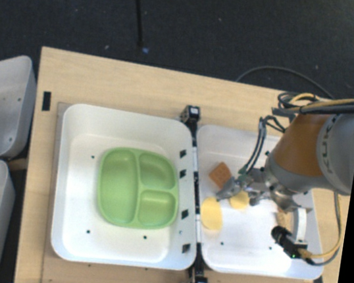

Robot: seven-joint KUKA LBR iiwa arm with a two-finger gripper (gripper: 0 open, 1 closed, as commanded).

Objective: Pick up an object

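Seen from above, a wooden bench [139, 85] carries two shallow white bins side by side: the left bin [68, 220] holds a green divided plate [137, 188], and the right bin [245, 258] holds a brown block [220, 174], a pale yellow oval object [211, 214] by the divider, and a small yellow piece [239, 201]. The grey arm with its orange band [299, 150] reaches down into the right bin. Its gripper [243, 193] sits just over the small yellow piece, but whether it is spread or closed cannot be told.

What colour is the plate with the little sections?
Light green. The plate lies in the left bin, clearest in the camera view.
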